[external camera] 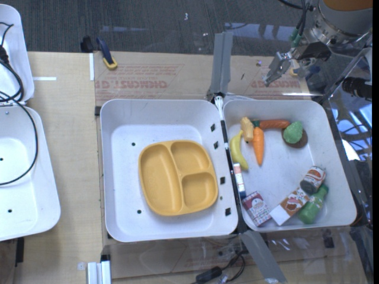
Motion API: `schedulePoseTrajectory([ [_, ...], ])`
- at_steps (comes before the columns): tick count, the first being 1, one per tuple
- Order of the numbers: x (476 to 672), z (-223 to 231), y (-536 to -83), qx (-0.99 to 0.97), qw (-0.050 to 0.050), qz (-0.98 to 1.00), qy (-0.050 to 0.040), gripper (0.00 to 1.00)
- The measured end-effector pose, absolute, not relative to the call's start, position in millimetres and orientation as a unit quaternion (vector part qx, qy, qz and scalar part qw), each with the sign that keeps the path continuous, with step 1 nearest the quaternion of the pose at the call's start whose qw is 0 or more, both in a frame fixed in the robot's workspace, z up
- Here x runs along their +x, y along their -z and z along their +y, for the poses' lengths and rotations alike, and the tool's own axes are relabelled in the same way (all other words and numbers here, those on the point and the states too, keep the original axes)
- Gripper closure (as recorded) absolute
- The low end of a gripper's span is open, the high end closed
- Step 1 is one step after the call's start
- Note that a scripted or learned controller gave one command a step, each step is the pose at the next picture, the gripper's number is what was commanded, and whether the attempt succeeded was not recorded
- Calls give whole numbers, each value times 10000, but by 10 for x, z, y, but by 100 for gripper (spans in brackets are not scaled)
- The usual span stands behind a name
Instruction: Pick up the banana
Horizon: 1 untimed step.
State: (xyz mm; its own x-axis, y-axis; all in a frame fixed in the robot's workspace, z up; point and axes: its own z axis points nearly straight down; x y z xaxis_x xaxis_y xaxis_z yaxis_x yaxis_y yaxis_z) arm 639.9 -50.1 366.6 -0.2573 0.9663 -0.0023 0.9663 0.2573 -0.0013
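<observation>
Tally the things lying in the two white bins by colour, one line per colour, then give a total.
Yellow: 3 (divided tray, banana, small pale piece)
Orange: 2 (carrots)
Green: 2 (round item, bottle)
Red and white: 4 (marker, carton, packet, can)
Total: 11

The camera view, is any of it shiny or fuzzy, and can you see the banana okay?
In the camera view the banana is sharp and evenly lit, lying by the left wall of the right bin; the same view shows soft glare on that bin's pale floor; the gripper above the bin's far edge looks a little blurred, so its small parts are hard to read.
</observation>
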Motion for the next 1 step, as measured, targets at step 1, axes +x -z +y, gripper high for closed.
schedulePoseTrajectory([
  [1,5907,-307,-1980,5615,-10,8275,14,0],
])
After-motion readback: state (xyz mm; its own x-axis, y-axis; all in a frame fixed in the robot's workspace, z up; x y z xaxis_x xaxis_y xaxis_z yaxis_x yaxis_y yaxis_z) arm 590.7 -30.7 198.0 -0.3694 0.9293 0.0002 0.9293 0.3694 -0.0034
